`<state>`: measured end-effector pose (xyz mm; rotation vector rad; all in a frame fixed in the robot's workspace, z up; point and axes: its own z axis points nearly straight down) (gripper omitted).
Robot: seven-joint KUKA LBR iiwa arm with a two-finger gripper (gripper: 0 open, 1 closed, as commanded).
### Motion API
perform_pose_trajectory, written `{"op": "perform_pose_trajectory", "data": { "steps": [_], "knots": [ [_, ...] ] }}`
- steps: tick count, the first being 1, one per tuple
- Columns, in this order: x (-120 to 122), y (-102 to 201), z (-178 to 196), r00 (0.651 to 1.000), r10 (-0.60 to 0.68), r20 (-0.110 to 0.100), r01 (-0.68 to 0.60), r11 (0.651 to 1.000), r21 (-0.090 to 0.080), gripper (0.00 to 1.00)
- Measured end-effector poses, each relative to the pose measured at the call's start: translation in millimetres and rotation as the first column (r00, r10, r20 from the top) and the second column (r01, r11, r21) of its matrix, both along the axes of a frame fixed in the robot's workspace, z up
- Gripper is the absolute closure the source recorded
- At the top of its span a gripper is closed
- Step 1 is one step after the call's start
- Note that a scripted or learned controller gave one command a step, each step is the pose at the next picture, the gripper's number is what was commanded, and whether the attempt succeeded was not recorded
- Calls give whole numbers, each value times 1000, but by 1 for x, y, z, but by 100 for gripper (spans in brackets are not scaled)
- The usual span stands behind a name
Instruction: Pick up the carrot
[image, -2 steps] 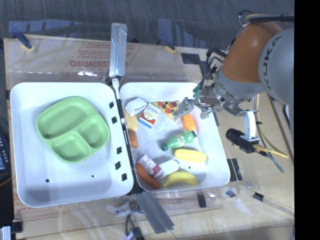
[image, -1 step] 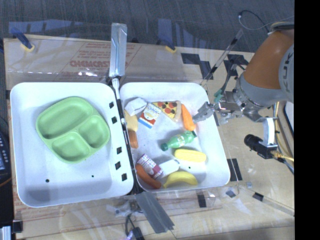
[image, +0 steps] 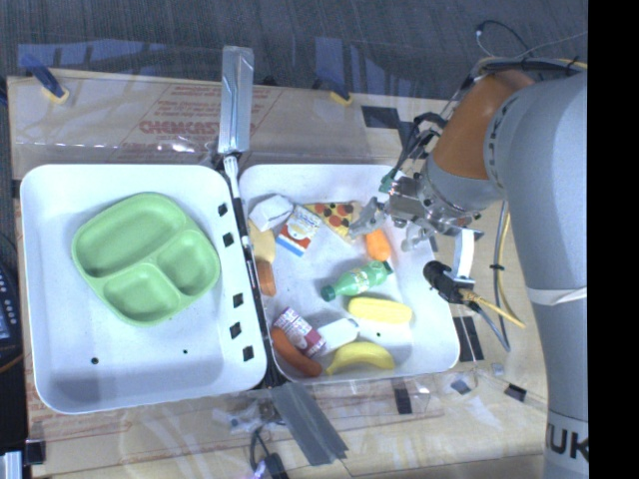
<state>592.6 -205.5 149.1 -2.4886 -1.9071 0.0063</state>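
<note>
The carrot (image: 377, 244) is a short orange piece lying in the right bin (image: 439, 337), near its right wall, between a pizza slice (image: 334, 213) and a green bottle (image: 354, 281). My gripper (image: 387, 224) reaches in from the right and hangs low, directly over the carrot's upper end and close to touching it. The grey wrist and orange band rise behind it to the upper right. The gripper's body hides part of the carrot's top.
Crowding the right bin are a yellow oval piece (image: 379, 310), a banana (image: 360, 357), a sausage (image: 297, 353), a small red can (image: 300, 329), a carton (image: 297, 236) and a white wrapper (image: 270, 210). The left bin (image: 60, 367) holds a green divided plate (image: 147, 257).
</note>
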Motion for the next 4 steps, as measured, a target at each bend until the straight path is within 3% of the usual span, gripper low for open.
{"op": "perform_pose_trajectory", "data": {
  "steps": [1,2,3,4],
  "knots": [
    [14,4,-57,1000,-21,4,21,1000,-2,0],
    [14,4,-57,1000,-21,4,21,1000,-2,0],
    [14,5,-48,1000,-16,2,16,1000,-1,100],
    [40,19,30,1000,-12,8,12,1000,-2,100]
  ]
}}
